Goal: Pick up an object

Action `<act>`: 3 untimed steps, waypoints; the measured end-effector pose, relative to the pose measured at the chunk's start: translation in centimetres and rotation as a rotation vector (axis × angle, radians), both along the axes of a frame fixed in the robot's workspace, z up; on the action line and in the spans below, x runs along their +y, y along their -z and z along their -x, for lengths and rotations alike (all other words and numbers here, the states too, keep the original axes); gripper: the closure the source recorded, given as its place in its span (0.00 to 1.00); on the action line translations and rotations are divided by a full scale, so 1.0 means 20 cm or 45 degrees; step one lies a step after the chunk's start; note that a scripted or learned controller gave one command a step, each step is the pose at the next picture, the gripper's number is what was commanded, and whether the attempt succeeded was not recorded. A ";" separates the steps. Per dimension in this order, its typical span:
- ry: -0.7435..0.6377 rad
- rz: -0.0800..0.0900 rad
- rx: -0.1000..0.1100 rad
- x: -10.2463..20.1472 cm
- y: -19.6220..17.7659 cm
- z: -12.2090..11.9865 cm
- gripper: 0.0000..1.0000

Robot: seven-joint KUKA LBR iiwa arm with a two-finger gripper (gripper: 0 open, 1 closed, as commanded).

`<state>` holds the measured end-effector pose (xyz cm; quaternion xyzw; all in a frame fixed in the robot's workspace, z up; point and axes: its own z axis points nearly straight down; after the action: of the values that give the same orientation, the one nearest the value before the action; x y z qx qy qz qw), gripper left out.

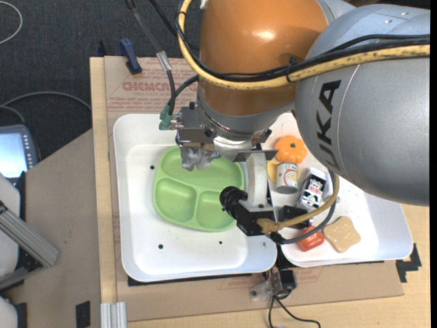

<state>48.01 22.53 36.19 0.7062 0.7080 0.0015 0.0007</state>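
green plate (183,198) lies in left bin (136,203) beneath pincer (194,157).

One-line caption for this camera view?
KUKA arm lowers its gripper onto a green divided plate in the left bin.

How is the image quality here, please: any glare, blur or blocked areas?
In the camera view, glare shines on the arm's orange band; the arm is slightly soft and blocks much of the right bin; the green plate in the left bin looks sharp.

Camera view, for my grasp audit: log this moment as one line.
gripper over green divided plate | left bin | grasp: unclear
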 end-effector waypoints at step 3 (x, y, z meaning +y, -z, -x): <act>0.006 0.009 0.025 -0.10 0.45 0.03 1.00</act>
<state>47.48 20.60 27.14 0.7078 0.7064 -0.0081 -0.0039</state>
